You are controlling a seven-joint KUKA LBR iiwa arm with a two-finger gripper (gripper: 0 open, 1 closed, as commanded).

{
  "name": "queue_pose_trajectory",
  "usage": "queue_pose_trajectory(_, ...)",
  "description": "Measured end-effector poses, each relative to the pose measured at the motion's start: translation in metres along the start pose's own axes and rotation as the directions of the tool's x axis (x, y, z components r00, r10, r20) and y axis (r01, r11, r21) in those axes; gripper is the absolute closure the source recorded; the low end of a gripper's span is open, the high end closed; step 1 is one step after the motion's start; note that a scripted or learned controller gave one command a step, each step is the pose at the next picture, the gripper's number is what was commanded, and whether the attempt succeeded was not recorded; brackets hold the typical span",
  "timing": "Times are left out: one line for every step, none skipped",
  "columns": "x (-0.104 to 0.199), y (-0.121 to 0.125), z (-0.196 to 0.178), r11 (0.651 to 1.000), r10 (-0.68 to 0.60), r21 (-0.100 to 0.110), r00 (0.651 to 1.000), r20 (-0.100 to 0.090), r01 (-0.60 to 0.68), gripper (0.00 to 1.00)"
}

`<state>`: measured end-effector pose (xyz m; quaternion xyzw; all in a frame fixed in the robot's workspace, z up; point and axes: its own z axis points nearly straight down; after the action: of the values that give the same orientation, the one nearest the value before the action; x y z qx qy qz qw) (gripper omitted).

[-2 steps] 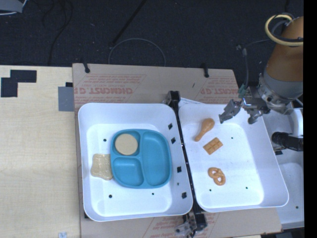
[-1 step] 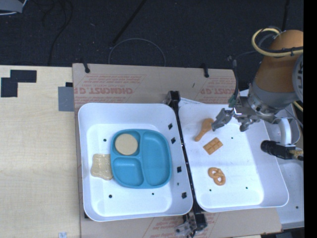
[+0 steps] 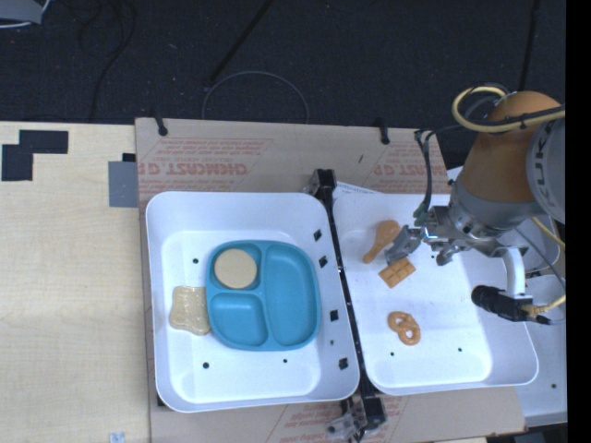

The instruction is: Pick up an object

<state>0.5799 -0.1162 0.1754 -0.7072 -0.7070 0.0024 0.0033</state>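
In the right bin [image 3: 443, 363] lie three small food toys: an orange drumstick-like piece [image 3: 379, 240], a brown waffle square [image 3: 396, 272] and a pretzel [image 3: 404, 327]. My gripper [image 3: 406, 244] hangs over the upper middle of that bin, its fingers [image 3: 400, 247] reaching left between the drumstick piece and the waffle square. Its tips sit just above the waffle and right of the drumstick piece. I see nothing clearly held between them. The grey arm with its orange band [image 3: 512, 150] comes in from the right.
The left bin [image 3: 185, 377] holds a blue divided plate [image 3: 263, 293] with a round tan cookie [image 3: 235, 268] in its upper left compartment. A pale bread slice [image 3: 189, 309] lies beside the plate's left edge. A black divider [image 3: 334, 275] separates the bins. Cables trail at right.
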Motion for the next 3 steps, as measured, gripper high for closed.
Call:
queue_pose_trajectory(0.001, -0.005, 0.064, 1.000, 0.000, 0.002, 1.000, -0.001, 0.000, 0.00)
queue_pose_trajectory(-0.001, -0.004, 0.050, 1.000, 0.005, -0.002, 1.000, 0.000, -0.005, 1.00)
queue_pose_trajectory(-0.001, -0.014, 0.001, 1.000, 0.006, -0.008, 1.000, 0.001, -0.006, 1.00)
